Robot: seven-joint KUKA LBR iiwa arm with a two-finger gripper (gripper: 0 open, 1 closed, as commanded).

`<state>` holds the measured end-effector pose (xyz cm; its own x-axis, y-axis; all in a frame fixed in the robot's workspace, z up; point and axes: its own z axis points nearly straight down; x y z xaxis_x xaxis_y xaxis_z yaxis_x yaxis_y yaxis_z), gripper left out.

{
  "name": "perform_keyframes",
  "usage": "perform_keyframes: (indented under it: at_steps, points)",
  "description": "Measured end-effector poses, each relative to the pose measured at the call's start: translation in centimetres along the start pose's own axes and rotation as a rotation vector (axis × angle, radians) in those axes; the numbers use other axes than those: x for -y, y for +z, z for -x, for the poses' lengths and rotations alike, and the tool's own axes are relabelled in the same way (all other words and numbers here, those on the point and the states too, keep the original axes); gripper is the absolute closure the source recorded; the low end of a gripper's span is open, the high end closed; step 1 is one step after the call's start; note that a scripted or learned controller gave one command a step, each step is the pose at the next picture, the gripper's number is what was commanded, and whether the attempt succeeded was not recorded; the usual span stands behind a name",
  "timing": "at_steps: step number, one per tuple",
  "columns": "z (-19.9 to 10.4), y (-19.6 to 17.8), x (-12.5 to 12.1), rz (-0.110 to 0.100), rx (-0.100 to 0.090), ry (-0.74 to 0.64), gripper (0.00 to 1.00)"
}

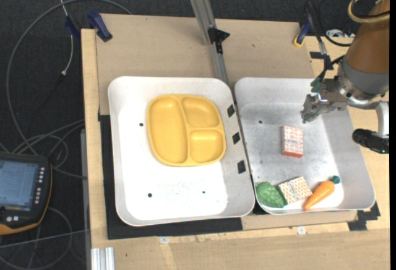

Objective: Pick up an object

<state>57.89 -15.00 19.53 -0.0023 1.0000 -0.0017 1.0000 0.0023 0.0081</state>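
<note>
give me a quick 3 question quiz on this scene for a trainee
1. True or false: the yellow tray lies in the right bin.
2. Which item lies nearest the end effector? A) carrot B) orange-and-white box C) green item
3. Fill in: the checkered block sits between the green item and the ____.

Key: 1 false, it lies in the left bin; 2 B; 3 carrot.

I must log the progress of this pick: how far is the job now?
Done: nothing looks picked yet. The small box, the carrot, the green toy and the patterned block all lie in the right bin.

In hand: the tool is over that bin, above the small box.

Left: lowering, gripping one item and lifting it.
</note>
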Motion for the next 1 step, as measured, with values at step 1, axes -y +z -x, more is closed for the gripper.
perform_keyframes:
  at_steps: [1]
  points:
    - [0.77, -6.02, -0.71, 0.001, 0.001, 0.001, 1.0]
